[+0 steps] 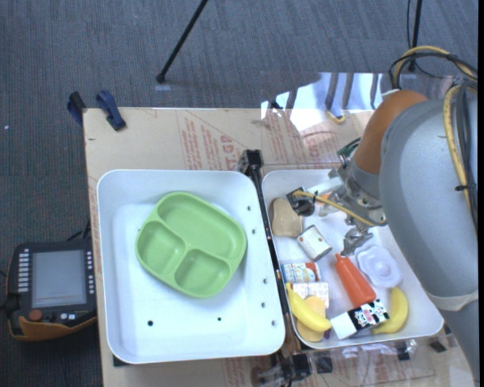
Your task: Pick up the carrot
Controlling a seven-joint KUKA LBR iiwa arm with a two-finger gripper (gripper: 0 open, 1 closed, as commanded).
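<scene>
The orange carrot lies in the right bin, pointing up and left, between a small carton and a clear plastic lid. My gripper hangs just above the carrot's upper tip, below the orange-banded wrist. The grey arm covers the bin's right side. Nothing shows lifted off the bin floor.
Around the carrot lie a white cube, a tan block, a small carton, two bananas, a black-and-white pack and the clear lid. A green divided plate sits in the left bin.
</scene>
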